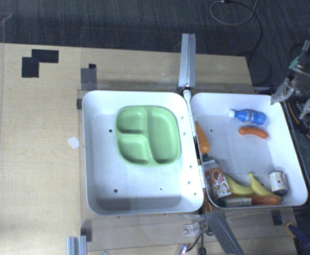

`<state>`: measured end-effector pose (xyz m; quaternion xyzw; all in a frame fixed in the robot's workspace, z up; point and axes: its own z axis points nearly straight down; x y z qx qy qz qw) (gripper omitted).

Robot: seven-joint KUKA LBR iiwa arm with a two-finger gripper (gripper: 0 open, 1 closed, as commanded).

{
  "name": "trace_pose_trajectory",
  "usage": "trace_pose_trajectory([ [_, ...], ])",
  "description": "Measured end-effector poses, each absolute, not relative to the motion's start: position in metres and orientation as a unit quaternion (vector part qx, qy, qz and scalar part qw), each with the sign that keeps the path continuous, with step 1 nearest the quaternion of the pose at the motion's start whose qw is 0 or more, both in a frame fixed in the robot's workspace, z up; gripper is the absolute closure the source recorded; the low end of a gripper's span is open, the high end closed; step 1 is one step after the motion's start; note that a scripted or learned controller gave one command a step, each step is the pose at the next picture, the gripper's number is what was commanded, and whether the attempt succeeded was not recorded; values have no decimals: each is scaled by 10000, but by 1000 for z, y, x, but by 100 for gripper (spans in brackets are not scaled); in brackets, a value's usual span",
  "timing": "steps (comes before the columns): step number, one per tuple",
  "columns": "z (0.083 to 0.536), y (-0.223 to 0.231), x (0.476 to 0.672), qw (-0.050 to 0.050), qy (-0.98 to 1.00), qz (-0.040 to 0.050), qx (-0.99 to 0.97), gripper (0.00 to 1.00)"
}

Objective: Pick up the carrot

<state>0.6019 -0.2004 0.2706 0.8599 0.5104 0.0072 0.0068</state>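
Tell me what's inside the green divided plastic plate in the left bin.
The green divided plastic plate shows three bare compartments with nothing in them. The white bin floor beneath it is covered, so anything under it can't be seen.

Bins: two, a left bin (pixel 91 158) and a right bin (pixel 287 147).

Left bin contents:
- One green divided plate (pixel 147 134), three compartments.

Right bin contents:
- One carrot (pixel 201 138), at the left edge.
- One blue bottle (pixel 249 116).
- One sausage (pixel 253 133).
- Two bananas (pixel 239 186), near the front edge.
- One small can (pixel 277 182), at the front right corner.
- One carton (pixel 216 180), at the front left corner.
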Motion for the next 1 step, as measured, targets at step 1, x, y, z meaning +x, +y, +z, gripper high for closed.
trace_pose_trajectory([
  [1,215,-181,664,25,6331,20,7740,0],
])
